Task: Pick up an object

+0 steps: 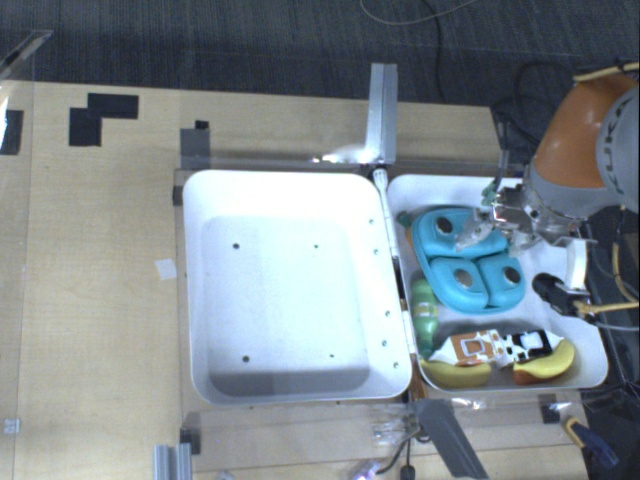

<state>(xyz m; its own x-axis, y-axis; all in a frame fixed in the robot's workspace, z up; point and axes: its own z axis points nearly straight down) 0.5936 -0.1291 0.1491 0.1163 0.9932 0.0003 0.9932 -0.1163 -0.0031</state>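
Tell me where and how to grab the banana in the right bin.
Grip the banana on its bare yellow right end, coming straight down from above. It lies flat along the right bin's near wall, and a brown, white and black item covers its middle, so only the ends are free. The left end sits tight by the green object, so the claw probably has more room on the right.

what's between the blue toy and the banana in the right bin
In the camera view, a small orange-and-white box and a black-and-white toy lie between the blue toy and the banana, against the banana.
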